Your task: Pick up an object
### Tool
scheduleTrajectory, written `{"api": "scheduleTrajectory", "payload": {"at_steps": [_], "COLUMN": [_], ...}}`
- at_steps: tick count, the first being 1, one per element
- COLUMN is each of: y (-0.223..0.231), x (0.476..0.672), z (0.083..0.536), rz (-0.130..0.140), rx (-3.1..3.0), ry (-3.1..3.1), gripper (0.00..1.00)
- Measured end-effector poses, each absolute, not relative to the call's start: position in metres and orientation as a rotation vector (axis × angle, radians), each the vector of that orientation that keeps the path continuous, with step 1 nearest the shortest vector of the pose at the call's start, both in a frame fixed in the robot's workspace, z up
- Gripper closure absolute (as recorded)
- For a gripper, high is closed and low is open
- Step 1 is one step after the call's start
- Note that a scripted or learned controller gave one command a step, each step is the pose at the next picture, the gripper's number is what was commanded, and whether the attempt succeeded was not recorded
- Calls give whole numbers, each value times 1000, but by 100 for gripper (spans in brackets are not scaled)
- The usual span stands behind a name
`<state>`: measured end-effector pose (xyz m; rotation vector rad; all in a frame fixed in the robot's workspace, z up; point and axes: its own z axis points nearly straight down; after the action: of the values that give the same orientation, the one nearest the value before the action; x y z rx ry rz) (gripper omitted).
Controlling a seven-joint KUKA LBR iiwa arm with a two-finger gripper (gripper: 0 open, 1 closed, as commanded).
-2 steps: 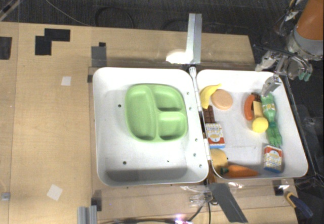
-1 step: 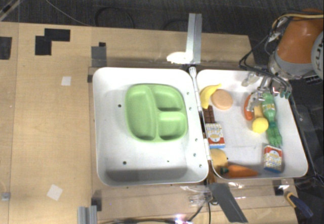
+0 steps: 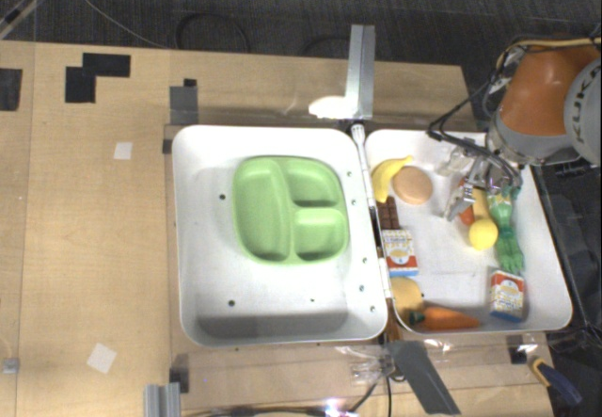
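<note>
A: Where does the target lie?
B: In the right bin (image 3: 550, 307), the tan round object (image 3: 412, 185) sits just left of the hand (image 3: 467, 194); the lemon (image 3: 483, 234) lies just below it.
A: And the hand's state?
B: Hard to tell; nothing is visibly held.

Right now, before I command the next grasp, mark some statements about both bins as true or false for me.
1. The green divided plate lies in the left bin. True.
2. The carrot lies at the right bin's far edge. False: it lies at the near edge.
3. The gripper is over the right bin. True.
4. The yellow lemon sits on the green plate. False: it is in the right bin.
5. The banana lies next to the bins' shared wall. True.
</note>
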<state>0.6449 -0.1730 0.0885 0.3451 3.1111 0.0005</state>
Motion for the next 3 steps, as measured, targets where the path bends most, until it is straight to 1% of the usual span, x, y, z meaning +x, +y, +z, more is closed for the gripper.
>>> {"api": "scheduleTrajectory", "payload": {"at_steps": [1,2,3], "y": [-195,-190,-177], "x": [613,588,596], "z": [88,88,88], "rz": [1,2,2], "rx": [505,654,852], "ry": [3090,3061,3011], "gripper": [0,0,0]}}
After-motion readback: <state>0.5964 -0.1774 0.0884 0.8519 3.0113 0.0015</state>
